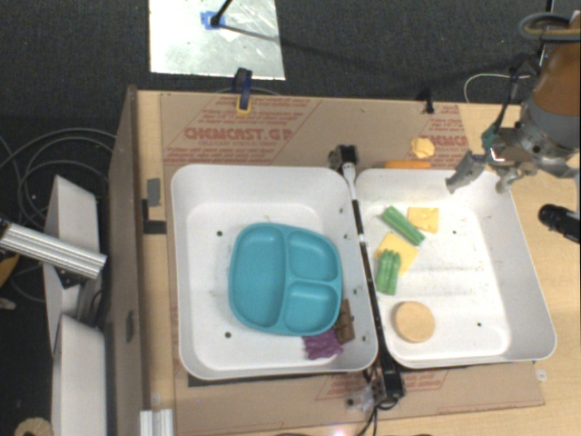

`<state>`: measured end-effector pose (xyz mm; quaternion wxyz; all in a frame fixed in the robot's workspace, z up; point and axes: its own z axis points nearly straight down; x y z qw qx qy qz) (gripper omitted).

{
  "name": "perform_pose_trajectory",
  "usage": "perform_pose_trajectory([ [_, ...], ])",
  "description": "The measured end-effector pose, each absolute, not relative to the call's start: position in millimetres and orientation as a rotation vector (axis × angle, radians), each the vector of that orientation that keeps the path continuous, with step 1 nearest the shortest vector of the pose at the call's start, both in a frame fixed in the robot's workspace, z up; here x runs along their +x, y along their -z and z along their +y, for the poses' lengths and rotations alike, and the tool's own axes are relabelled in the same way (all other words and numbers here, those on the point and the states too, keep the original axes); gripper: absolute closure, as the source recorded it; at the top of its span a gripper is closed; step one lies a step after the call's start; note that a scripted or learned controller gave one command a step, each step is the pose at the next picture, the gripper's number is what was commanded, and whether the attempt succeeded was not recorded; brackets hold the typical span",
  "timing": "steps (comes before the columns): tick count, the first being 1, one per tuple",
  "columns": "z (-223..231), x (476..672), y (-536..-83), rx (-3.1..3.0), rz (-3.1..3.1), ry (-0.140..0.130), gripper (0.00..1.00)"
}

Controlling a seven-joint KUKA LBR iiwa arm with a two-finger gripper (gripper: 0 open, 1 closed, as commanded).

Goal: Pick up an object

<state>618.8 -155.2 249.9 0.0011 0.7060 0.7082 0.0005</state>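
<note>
The gripper (483,173) hangs over the right bin's (526,307) far corner, fingers apart and holding nothing, its arm cut off by the frame edge; green sticks (388,271), yellow pieces (422,218) and a tan disc (414,321) lie in that bin

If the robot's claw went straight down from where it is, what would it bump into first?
Probably the bare white floor near the back wall of the right bin. The gripper hangs open above that spot; the yellow square lies further left. Depth is hard to judge.
</note>
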Motion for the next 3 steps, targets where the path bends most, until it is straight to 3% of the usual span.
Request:
perform_pose_trajectory([
  [1,-94.1,631.0,-95.7,2.217,2.239,0.005,0.00],
  [2,-110.0,573.2,-82.5,2.226,2.223,0.006,0.00],
  [3,-117.7,481.9,-83.6,2.230,2.222,0.006,0.00],
])
